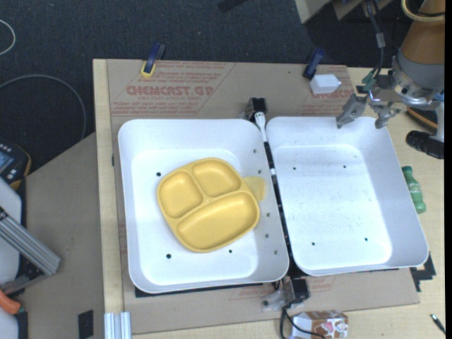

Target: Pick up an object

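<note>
Your claw [365, 114] open, holding nothing, upper right over right bin [395, 189] rim; yellow divided plate [207, 203] lies in left bin [134, 189].

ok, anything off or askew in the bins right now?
Mostly tidy. The yellow three-compartment plastic plate lies rotated, not square to the left white bin, and a small yellow piece pokes out from under its right edge. The gripper hangs over the right white bin's top edge, holding nothing.

The grey arm [417, 69] wears an orange band above its wrist (thin metal jaws below).
</note>
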